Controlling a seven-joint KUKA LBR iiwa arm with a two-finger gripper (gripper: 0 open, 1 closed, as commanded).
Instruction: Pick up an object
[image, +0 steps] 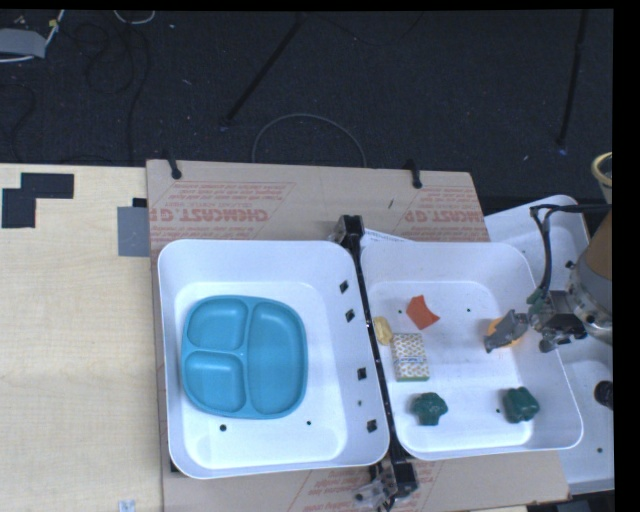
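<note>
Pale wooden bench (70, 350), dark carpeted floor (300, 70).

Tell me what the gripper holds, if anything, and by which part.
It cannot be told: the two-finger gripper sits low over a small yellow object in the right white bin, hiding any contact.

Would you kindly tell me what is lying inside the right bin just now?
Inside the right bin lie an orange-red piece, a patterned box, two dark green lumps and a small yellow item. The claw covers something yellow-orange.
</note>
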